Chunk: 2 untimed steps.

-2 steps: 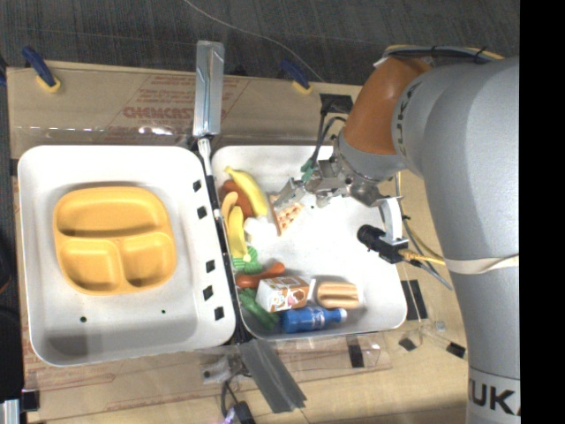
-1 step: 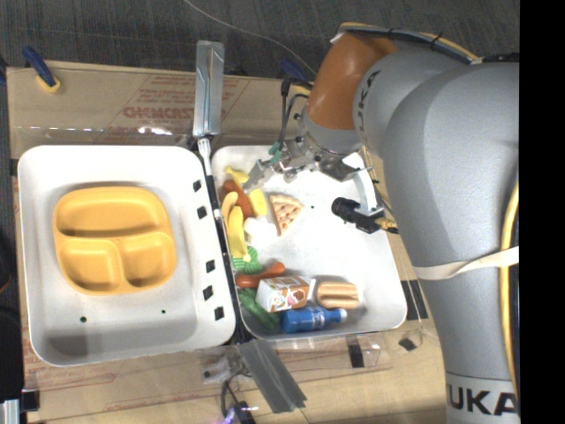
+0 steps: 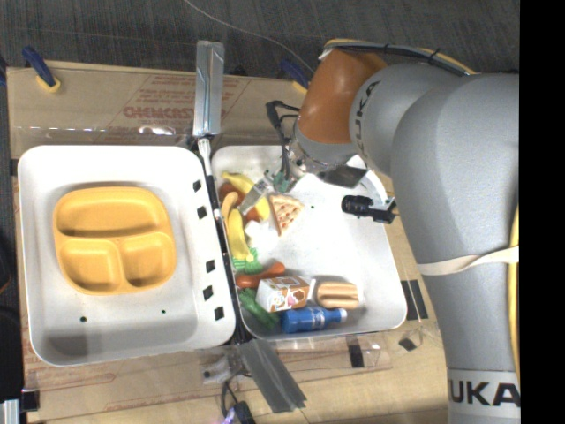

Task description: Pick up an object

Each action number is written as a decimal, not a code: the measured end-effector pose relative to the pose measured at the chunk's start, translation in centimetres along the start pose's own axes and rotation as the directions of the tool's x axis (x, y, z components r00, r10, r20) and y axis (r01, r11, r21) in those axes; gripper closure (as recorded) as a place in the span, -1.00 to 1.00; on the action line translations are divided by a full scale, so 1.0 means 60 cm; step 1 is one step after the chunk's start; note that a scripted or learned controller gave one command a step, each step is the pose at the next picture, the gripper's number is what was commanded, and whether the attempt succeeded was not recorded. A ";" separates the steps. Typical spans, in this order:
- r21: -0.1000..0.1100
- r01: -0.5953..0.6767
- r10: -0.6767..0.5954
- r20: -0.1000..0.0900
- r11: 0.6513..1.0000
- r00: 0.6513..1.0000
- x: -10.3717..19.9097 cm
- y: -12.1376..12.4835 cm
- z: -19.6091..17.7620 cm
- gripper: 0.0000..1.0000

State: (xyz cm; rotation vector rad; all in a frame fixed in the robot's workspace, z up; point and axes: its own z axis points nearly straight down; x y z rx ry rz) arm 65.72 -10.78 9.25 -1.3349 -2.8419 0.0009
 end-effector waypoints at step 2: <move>-0.005 -0.257 0.257 0.003 0.966 0.966 0.094 0.060 -0.169 1.00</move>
